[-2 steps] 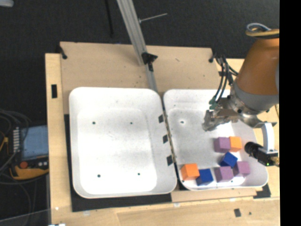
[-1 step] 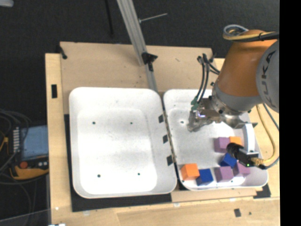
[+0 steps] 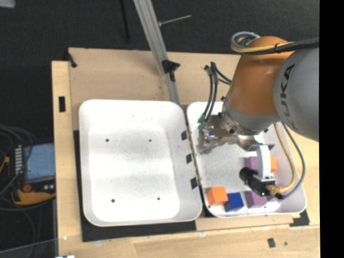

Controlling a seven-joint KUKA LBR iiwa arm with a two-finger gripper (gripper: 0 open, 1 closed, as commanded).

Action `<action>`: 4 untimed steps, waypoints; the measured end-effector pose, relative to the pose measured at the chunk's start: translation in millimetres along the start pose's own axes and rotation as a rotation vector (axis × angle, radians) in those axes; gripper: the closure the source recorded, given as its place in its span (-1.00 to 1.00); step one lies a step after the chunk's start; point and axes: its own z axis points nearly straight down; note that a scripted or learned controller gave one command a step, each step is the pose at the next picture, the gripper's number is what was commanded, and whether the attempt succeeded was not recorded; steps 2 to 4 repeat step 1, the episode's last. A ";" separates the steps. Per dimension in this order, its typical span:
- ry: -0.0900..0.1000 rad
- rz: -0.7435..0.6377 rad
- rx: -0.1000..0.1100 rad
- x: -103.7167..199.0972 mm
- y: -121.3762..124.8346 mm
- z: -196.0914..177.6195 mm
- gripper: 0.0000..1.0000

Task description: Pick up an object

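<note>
Item: gripper (image 3: 207,138), on a grey arm (image 3: 301,95) with an orange band (image 3: 258,85). It is hanging low over the right bin (image 3: 252,213), just inside the wall that bin shares with its neighbour. Whether it is open or shut cannot be told, as the wrist is covering it from above; nothing is showing in its grasp.

Item: orange block (image 3: 217,195). It is lying in the right bin, below the gripper in the view, near the bin's front rim and well apart from the gripper.

Item: blue block (image 3: 234,202). It is sitting just beside the orange block, on the side farther from the gripper.

Item: purple block (image 3: 252,198). It is lying beyond the blue block, farther again from the gripper.

Item: second purple piece (image 3: 251,162). It is resting to the arm side of the gripper, partly under a white part (image 3: 264,163) and black cabling.

Item: left bin (image 3: 129,105). It is standing on the gripper's far side from the arm, touching the right bin.
</note>
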 end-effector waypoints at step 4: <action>-0.001 0.000 0.004 58.7 -0.5 14.1 1.00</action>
